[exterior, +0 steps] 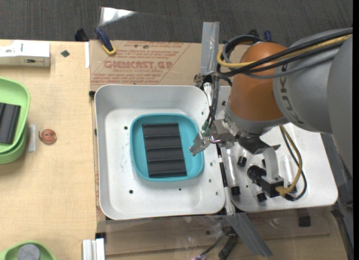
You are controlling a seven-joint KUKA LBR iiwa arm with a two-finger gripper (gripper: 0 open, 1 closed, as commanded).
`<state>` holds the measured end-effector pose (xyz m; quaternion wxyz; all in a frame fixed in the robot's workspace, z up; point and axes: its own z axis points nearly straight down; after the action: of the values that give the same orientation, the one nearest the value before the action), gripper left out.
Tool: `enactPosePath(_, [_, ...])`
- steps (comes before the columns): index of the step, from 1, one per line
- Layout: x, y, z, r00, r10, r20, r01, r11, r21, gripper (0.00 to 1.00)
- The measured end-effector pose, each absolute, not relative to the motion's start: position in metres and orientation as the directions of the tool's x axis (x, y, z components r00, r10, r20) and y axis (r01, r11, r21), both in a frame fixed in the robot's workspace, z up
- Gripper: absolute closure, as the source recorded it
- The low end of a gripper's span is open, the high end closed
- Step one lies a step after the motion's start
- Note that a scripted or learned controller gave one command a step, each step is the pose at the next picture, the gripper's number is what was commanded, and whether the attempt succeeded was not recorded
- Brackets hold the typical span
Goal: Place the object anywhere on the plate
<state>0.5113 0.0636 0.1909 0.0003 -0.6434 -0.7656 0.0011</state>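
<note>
A dark ribbed object (164,150) lay on the teal plate (138,158) in the left white bin (112,186) — the gripper (197,145) hovered just beside the plate's right rim.

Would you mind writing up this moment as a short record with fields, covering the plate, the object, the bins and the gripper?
plate: teal plate, in the left bin
object: dark ribbed block, lying flat on the plate
gripper: gripper beside the plate's right edge, nothing seen between its fingers
arm: grey arm with orange band, above the right bin
task state: object appears already on the plate
</note>
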Motion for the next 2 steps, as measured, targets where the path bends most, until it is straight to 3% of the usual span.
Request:
enactPosePath(1, [0.5,-0.011,0.19,-0.126,0.992,-0.001,0.992,0.126,-0.003,0.0])
enactPosePath(2, [0.491,0.045,0.19,-0.111,0.994,-0.001,0.994,0.111,-0.004,0.0])
